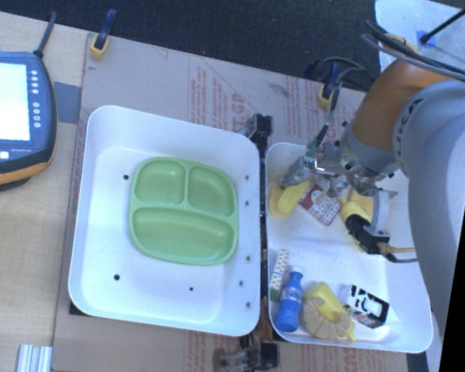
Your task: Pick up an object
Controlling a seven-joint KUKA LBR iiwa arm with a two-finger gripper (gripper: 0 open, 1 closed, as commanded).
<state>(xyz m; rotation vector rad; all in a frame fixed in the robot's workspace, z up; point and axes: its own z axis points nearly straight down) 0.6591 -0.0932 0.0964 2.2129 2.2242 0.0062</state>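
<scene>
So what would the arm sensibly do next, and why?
Probably lower a little and close. The gripper hangs at the far end of the right white bin, just above a small red-and-white patterned packet lying between two yellow pieces, and nothing looks lifted yet.

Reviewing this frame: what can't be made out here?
- End effector, camera view: too small and cluttered to tell its fingers' state or any grasp.
- Red-and-white packet: partly covered by the end effector.
- Right bin: right side hidden behind the arm.
- Packet print: too small.

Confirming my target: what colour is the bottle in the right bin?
Blue bottle, clearest in the camera view.
</scene>
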